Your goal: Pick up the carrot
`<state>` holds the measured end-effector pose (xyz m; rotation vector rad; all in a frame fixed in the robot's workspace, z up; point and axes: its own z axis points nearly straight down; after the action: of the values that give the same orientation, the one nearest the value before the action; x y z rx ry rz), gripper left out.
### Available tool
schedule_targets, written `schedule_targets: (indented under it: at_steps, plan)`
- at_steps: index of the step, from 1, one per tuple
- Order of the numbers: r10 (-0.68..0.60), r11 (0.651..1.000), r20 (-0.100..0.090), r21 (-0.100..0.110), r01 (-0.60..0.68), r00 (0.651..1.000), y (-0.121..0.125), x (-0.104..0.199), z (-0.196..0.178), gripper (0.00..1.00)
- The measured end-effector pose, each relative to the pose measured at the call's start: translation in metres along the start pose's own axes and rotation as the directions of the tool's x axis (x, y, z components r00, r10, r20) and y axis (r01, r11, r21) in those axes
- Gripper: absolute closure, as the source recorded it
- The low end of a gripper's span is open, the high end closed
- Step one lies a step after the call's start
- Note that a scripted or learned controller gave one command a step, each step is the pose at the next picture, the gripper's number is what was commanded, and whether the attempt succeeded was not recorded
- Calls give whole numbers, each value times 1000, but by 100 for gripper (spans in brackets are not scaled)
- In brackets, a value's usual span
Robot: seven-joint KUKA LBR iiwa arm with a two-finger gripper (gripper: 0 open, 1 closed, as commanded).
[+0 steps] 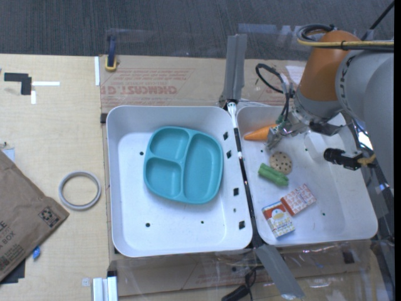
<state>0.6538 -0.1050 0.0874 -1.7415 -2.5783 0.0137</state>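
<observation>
Because loose items share the right bin (351, 231), I check them nearest first: two small food boxes (288, 209) by the front wall, a green vegetable (273, 174) behind them, then a brown cookie (281, 162). The carrot (259, 133) lies farthest back, at the bin's rear left corner, tip pointing left. The claw (280, 132) sits at the carrot's thick end, touching or nearly so. I cannot tell its opening or confirm a grip.
</observation>
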Motion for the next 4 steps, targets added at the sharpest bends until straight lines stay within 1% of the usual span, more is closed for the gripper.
schedule_targets:
  at_steps: [1, 2, 3, 4]
  plan:
    - [-146, 989, 10, 2, 146, 989, -1, -2, 0, 0]
    - [25, 1000, 8, -2, -25, 1000, 1, 2, 0, 0]
    - [75, 997, 19, -22, -74, 997, 15, 30, -101, 0]
    - [-109, 994, 20, -17, 109, 994, -6, 8, -2, 0]
